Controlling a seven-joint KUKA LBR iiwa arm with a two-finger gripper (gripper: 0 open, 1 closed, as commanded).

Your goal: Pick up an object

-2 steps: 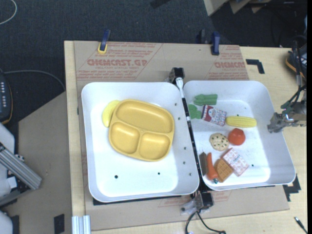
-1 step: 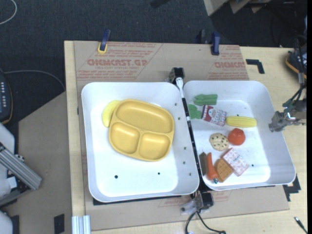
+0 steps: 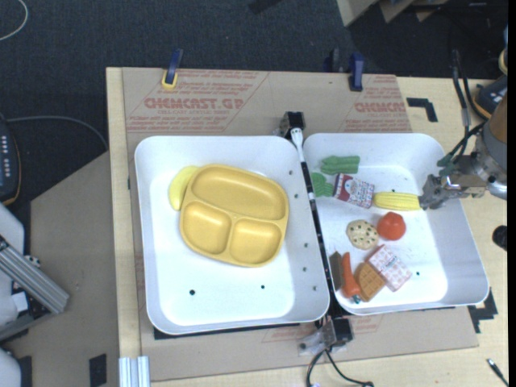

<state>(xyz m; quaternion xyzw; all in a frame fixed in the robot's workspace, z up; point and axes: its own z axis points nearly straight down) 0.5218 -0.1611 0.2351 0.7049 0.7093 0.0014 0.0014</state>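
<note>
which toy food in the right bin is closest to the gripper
The corn cob, yellow and lying flat; its right tip reaches nearly to the gripper, while the tomato and cookie sit farther left.

This looks like a robotics lab or test bench: two white bins (image 3: 153, 216) sit side by side on a brown board (image 3: 266, 95) printed with a maker's name and fixed at its far edge by clamps (image 3: 171, 69), over dark carpet (image 3: 121, 14), with loose cables (image 3: 16, 14) and aluminium framing (image 3: 32, 276) at the left
</note>
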